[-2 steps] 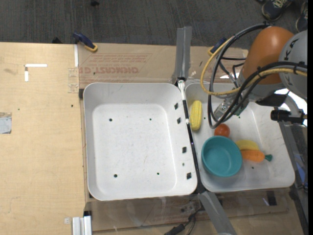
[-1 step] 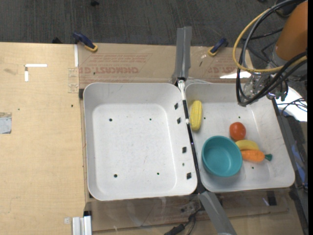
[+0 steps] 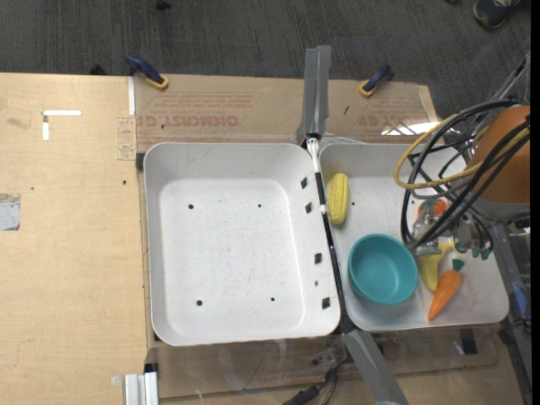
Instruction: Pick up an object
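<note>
The right bin [image 3: 371,163] holds a yellow corn cob [image 3: 337,197] near its left wall, a teal bowl [image 3: 384,268] at the front, and an orange carrot [image 3: 445,294] lying at a slant to the right of the bowl. A small yellow object [image 3: 430,270] sits between the bowl and the carrot, partly covered from above. My gripper [image 3: 437,230] hangs low over the bin's right side, just above that yellow object and the carrot's top. Cables and the wrist hide its tip. The arm's orange band [image 3: 508,154] is behind it at the right edge.
The left bin [image 3: 153,226] lies beside the right one, with a grey divider bar [image 3: 316,91] rising between them at the back. Black and yellow cables [image 3: 439,154] loop over the right bin's back corner. Two clamps [image 3: 148,72] [image 3: 375,79] grip the cardboard behind.
</note>
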Action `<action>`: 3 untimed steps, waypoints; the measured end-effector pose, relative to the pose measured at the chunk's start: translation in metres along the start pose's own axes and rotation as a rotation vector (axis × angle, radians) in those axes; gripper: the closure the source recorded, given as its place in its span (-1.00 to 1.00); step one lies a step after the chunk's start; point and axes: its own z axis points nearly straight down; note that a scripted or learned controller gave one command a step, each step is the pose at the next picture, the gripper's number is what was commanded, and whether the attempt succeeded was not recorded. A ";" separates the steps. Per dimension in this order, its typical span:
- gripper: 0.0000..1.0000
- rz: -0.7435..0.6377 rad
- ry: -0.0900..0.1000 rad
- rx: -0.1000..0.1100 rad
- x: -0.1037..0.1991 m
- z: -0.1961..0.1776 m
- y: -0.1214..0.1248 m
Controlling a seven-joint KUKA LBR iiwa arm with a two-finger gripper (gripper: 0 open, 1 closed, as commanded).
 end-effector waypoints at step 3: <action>-1.00 -0.463 -0.003 -0.001 -0.041 0.000 0.011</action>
